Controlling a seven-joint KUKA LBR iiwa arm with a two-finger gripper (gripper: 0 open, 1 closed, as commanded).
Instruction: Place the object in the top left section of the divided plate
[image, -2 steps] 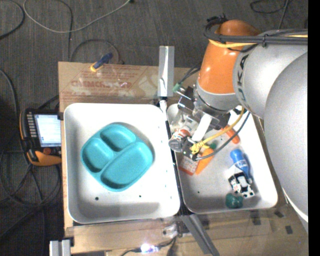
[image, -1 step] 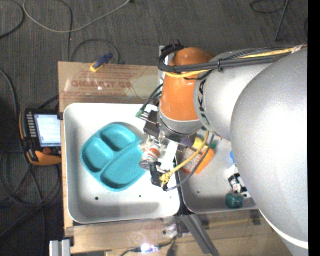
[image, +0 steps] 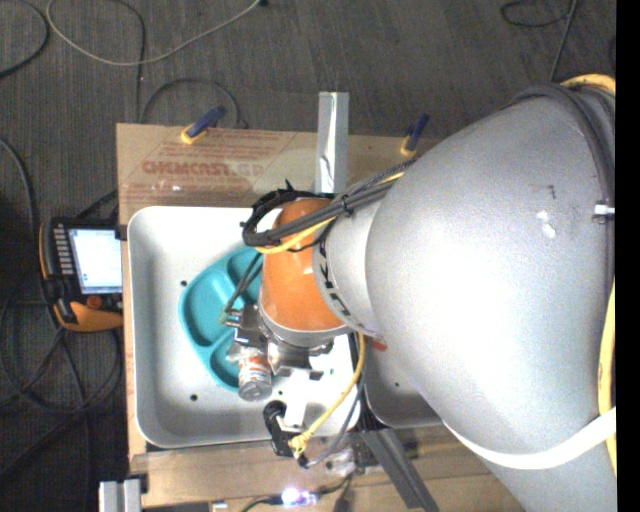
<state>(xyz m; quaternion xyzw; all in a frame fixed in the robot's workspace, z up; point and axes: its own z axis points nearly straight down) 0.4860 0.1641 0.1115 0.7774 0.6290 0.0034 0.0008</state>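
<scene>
The big grey arm (image: 480, 270) sweeps in over the counter (image: 200, 165), its orange band above the left white bin (image: 160, 300), where the teal divided plate (image: 215, 305) lies. The pincer (image: 255, 372) sits at the plate's lower edge with a small can-like object (image: 254, 376) right at it; grip state: cannot tell.
</scene>
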